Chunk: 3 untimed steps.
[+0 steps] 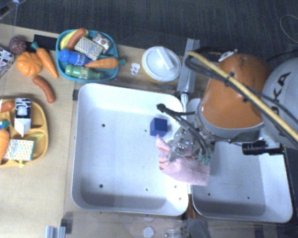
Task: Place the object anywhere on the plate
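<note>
The arm (232, 96) comes in from the right, its orange band sitting over the seam between the two white bins. The tool (184, 147) hangs down at the right side of the left bin (107, 154), right over a pink cloth (183, 168) that lies crumpled across the edge where the left bin meets the right bin (257, 199). Whether the tool is spread or pinching the cloth, I cannot tell (the wiring and the wrist crowd that spot). Just up and to the left, a small blue cube (159, 126) rests on the left bin's floor, near the tool but apart from the cloth. A white plate (161, 63), or perhaps a lid, sits on the table (49, 184) behind the left bin.
</note>
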### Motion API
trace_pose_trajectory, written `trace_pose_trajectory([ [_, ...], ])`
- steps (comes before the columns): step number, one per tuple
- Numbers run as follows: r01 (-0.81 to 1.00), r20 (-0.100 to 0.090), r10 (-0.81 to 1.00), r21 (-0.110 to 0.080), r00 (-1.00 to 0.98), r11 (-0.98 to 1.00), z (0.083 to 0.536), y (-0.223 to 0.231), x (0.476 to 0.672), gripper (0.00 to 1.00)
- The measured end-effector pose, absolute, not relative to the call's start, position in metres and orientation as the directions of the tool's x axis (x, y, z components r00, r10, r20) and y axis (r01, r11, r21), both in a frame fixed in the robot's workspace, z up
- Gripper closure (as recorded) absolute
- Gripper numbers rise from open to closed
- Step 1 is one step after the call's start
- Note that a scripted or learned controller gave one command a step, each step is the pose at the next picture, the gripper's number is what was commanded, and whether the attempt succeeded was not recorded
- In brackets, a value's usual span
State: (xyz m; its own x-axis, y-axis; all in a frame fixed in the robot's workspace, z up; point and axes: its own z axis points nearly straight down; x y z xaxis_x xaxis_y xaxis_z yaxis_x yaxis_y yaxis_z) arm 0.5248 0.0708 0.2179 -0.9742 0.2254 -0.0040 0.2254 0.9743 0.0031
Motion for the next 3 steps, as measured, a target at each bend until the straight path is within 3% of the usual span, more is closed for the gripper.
trace_pose_trajectory([
  [1,0.003,-0.006,0.003,0.003,-1.000,1.000,0.218,0.114,0.521,1.00],
  [2,-0.001,-0.003,-0.001,0.003,-1.000,1.000,0.223,0.164,0.507,1.00],
  [3,-0.001,-0.004,-0.001,0.003,-1.000,1.000,0.223,0.164,0.507,0.00],
])
